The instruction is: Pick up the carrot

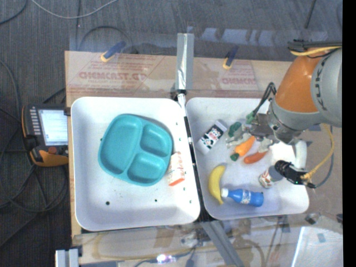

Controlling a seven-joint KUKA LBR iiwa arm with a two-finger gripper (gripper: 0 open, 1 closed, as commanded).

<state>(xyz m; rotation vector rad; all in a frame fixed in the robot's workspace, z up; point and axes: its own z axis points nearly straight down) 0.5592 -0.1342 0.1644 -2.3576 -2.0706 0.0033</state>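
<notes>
Approach step: gripper [257, 131] poised over carrot [243, 146] in right bin [203, 177] centre; jaw state indiscernible; next: descend, clamp the carrot

My tabletop [133, 74] is brown, with printed letters on it, and two white bins [89, 204] [289, 204] sit directly on it, side by side.
</notes>
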